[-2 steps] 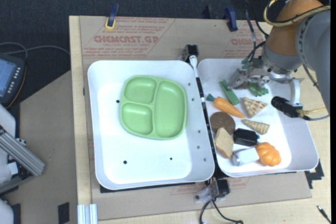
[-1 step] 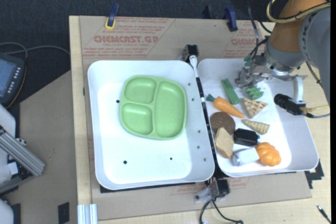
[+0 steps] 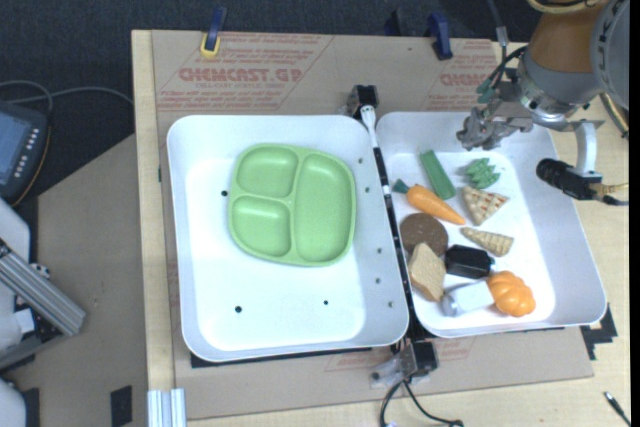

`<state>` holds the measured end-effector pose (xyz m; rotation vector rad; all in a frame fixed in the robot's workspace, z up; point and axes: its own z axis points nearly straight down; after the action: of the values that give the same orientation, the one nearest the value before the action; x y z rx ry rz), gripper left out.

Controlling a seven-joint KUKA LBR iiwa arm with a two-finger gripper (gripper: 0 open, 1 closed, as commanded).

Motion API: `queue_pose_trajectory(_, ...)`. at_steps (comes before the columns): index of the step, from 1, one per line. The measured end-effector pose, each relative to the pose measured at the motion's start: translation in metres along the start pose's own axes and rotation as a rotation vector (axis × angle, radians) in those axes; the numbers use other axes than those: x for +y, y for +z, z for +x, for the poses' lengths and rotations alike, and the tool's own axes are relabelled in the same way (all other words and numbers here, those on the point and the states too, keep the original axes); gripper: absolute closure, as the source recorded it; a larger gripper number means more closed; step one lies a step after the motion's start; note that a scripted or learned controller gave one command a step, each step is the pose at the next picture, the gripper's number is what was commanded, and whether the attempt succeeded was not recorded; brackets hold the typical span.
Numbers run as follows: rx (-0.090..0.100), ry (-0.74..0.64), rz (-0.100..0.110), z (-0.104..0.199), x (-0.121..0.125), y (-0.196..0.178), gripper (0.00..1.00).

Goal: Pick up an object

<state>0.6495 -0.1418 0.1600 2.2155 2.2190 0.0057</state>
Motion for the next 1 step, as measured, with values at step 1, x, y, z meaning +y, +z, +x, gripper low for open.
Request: queue_pose_trajectory(1,-0.001,0.0,-0.004,0.0013,0.0037,-0.0654,1.0)
